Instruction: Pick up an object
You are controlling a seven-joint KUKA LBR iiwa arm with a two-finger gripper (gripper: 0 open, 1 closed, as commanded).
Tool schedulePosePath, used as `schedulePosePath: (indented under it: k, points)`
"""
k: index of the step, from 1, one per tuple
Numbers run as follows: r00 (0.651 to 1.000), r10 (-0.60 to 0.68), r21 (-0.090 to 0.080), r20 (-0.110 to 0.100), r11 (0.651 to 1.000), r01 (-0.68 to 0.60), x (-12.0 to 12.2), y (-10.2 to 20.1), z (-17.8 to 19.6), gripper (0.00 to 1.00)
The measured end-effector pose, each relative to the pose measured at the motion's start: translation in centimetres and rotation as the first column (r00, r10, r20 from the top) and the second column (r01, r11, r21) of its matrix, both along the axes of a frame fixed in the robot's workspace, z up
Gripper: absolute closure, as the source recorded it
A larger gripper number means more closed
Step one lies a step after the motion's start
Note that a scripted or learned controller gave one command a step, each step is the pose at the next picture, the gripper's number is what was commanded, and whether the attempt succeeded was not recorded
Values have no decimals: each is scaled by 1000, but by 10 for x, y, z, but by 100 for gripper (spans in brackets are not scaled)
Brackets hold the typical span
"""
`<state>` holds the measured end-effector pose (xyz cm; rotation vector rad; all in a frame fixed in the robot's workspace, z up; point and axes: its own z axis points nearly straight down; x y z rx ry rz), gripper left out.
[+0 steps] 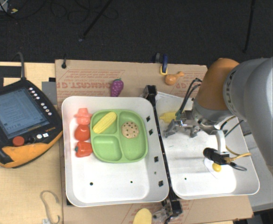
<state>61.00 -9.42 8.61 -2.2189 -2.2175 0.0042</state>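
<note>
The hand [182,126] hangs low in the right bin [192,181] near a yellow toy [168,117], probably to grasp it; its state I cannot tell.

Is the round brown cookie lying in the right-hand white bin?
No. The round brown cookie sits in a compartment of the green divided plate inside the left white bin.

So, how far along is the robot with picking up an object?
Nothing looks picked up yet. The gripper is low in the right bin, beside a yellow object near the bin's upper left corner. Grasping and lifting are left.
</note>
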Motion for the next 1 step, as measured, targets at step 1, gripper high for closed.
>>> schedulePosePath:
  k: [1]
  points:
    - [1000,-5,0,0,1000,5,0,-2,11,100]
